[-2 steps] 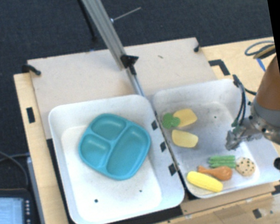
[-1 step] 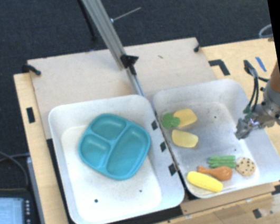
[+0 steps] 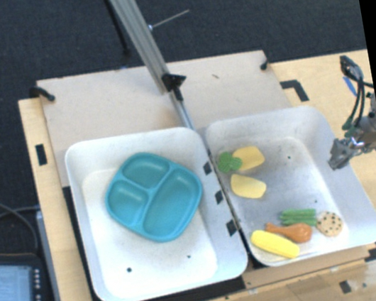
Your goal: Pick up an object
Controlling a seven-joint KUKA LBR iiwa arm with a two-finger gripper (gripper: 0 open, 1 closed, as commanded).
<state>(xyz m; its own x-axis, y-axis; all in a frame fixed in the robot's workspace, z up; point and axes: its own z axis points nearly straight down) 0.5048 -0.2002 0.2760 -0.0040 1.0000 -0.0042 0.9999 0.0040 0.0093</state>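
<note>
The right bin (image 3: 337, 177) holds several toy foods. A yellow piece with a green top (image 3: 241, 160) lies at its upper left, with a yellow oval piece (image 3: 247, 186) just below it. Near the front edge lie a yellow banana-like piece (image 3: 274, 243), an orange carrot with green leaves (image 3: 292, 226) and a speckled cookie (image 3: 329, 223). My gripper (image 3: 342, 153) hangs at the right bin's right rim, apart from all the foods. Nothing shows between its fingers.
The left bin (image 3: 101, 269) bears a teal divided plate (image 3: 154, 195). A slanted metal rail (image 3: 144, 42) runs from the top down to the gap between the bins. Cables (image 3: 357, 87) trail by the wrist at the right. A teach pendant (image 3: 8, 293) sits at the lower left.
</note>
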